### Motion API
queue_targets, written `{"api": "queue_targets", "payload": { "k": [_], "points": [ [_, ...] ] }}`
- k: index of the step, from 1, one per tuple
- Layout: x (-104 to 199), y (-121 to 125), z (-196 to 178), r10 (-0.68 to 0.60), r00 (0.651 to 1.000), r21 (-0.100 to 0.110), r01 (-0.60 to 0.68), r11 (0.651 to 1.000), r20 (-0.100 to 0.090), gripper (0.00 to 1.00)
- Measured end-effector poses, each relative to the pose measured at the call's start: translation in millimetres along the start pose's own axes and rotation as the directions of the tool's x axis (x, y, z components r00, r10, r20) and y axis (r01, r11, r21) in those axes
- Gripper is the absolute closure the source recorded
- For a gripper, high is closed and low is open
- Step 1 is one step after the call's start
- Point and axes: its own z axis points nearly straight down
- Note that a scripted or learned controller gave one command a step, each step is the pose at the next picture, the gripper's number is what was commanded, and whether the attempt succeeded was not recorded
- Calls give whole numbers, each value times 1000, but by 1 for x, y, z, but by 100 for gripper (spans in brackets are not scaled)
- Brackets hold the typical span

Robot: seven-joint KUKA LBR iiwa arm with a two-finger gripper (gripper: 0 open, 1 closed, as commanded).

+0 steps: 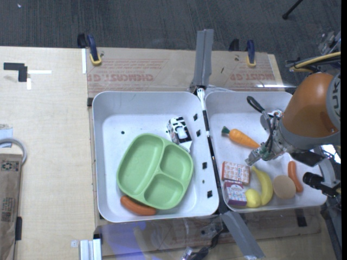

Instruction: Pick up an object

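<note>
Gripper (259, 155), fingers' state indeterminable, hovered in the right bin (238, 99) between carrot (242, 138) and banana (264, 184), just above the box (235, 173). Crowded items risked a glancing descent that nudged the banana or box without seating anything.

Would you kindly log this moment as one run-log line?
gripper: over right bin, holding nothing seen | nearest: banana, box | carrot: lying in bin | left bin: green plate

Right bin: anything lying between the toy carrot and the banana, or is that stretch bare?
Camera view: the gripper hangs over the stretch between the carrot and the banana; below it shows bare white floor of the right bin.
</note>
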Motion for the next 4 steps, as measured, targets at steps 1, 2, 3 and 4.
{"api": "queue_targets", "payload": {
  "k": [1,2,3,4],
  "points": [
    [0,0,0,0,1000,0,0,1000,0,0],
    [-45,64,16,-76,997,12,76,997,-8,0],
    [-46,64,7,-73,997,11,73,997,-7,100],
    [-16,72,-121,-169,986,11,170,985,-7,100]
  ]
}}
